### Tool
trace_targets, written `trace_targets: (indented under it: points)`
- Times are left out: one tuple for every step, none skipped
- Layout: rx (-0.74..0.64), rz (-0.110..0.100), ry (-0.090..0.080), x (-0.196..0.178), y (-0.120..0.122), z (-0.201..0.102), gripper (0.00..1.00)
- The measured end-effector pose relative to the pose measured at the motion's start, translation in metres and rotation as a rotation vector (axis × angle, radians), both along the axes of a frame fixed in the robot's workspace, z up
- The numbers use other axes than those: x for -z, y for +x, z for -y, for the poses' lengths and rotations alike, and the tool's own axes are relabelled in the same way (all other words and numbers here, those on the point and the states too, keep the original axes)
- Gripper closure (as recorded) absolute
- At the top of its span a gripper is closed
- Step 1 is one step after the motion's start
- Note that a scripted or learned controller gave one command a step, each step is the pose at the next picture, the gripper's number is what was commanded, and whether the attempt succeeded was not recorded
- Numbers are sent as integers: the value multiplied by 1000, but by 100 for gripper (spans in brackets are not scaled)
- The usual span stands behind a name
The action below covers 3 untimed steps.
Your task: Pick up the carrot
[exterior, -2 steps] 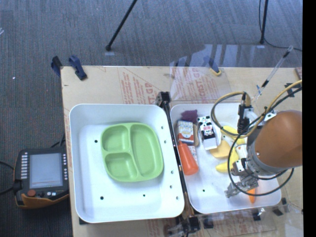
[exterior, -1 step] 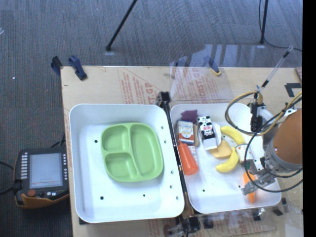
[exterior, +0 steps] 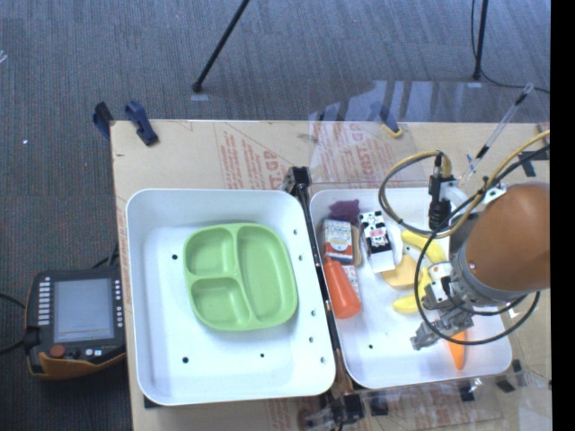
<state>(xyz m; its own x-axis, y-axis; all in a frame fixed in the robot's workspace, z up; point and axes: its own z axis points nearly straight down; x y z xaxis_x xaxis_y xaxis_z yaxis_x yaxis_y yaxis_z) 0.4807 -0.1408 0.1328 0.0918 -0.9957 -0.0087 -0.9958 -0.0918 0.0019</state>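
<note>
The carrot [exterior: 458, 356] is a small orange piece near the front right of the right bin [exterior: 395, 371]; its pointed end sticks out toward the bin's front wall. My gripper [exterior: 438, 329] hangs right over its upper end, under the orange wrist band and a loop of cables. The gripper body hides the rest of the carrot, and I cannot tell whether it touches the carrot.
The right bin also holds an orange bottle-like item [exterior: 341, 290], a snack packet [exterior: 338, 239], a black-and-white carton [exterior: 377, 236], a purple item [exterior: 343, 210] and yellow banana-like pieces [exterior: 406, 275]. A green divided plate [exterior: 241, 275] lies in the left bin [exterior: 144, 241].
</note>
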Motion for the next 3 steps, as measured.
trace_targets:
  points:
    - [-203, 1, 0, -2, -4, 55, 100]
    - [-178, -2, 2, 7, -5, 2, 100]
    - [-468, 1, 3, 28, -6, 55, 100]
